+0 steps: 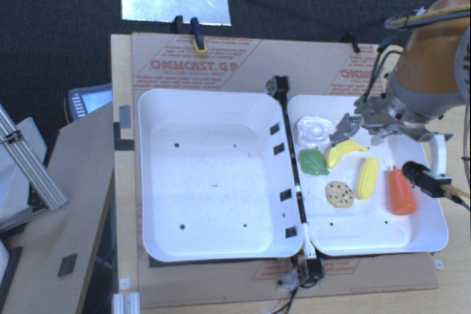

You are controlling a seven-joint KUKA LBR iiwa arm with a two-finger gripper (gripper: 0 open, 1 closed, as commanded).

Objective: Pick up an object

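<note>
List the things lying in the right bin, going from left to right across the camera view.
Green leafy piece → cookie → corn cob → orange carrot. The white egg-like piece and the yellow banana sit farther back and overlap the others in left-right position, so they are left out of the order.

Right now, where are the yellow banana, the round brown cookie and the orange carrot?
Yellow banana (346, 151), camera view, on the middle of its curve.
Round brown cookie (339, 193), camera view, on its centre.
Orange carrot (401, 193), camera view, on its body.
</note>
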